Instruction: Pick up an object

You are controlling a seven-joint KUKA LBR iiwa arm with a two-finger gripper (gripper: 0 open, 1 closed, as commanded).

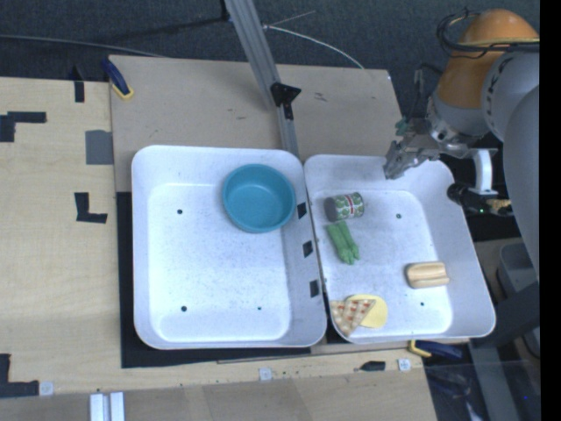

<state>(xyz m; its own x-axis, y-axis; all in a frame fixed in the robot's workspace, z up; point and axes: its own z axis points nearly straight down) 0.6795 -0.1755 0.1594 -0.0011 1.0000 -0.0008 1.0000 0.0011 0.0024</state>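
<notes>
Two shallow white bins are set side by side on a pale wooden counter [53,261] marked with black tape, a dark mat lying under them and dark carpet seen beyond. A blue bowl [258,198] is held in the left bin [210,323]; a small can [346,206], a green pod [343,242], a tan block [427,274] and a yellow wedge [358,312] are scattered in the right bin [465,310]. The tool [401,163] is seen above the right bin's far rim, apart from every object, and whether it is apart or together cannot be told.
</notes>
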